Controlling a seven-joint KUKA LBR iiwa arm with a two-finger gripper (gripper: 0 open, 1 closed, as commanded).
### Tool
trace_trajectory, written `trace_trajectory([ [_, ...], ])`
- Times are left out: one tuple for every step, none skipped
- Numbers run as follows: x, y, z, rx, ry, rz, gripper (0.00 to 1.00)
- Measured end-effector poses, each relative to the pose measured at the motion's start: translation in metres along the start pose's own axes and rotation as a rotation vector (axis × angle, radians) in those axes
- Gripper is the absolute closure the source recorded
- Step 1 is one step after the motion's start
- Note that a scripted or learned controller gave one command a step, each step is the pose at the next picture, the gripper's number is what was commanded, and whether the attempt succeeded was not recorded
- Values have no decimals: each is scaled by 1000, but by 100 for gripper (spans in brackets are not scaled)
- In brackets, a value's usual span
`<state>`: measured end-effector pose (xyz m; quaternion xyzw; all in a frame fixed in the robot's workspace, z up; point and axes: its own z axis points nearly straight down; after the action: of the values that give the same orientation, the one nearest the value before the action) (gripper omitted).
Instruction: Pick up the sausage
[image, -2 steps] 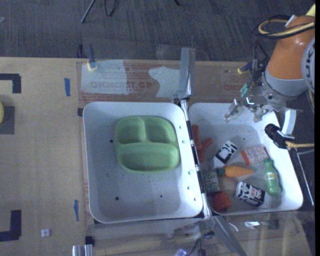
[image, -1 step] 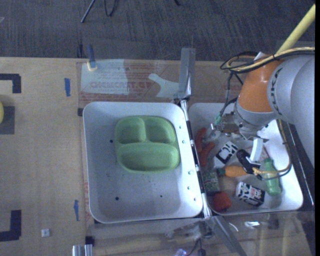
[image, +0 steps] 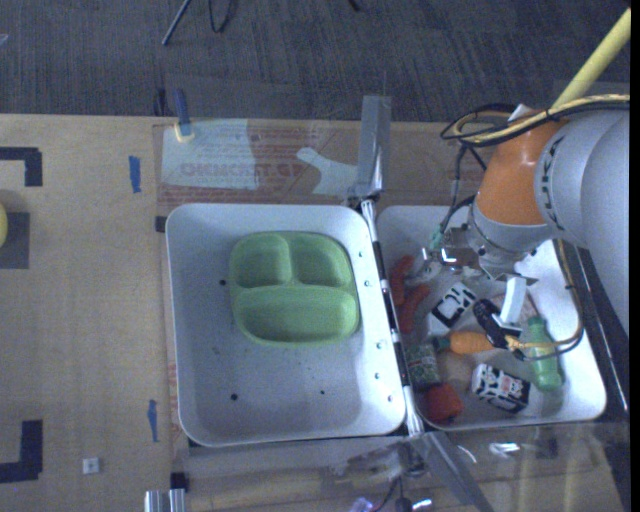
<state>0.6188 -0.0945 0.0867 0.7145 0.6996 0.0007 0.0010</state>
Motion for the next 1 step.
trace_trajectory([
  [-1, 1, -11, -4, -1, 1, 100],
])
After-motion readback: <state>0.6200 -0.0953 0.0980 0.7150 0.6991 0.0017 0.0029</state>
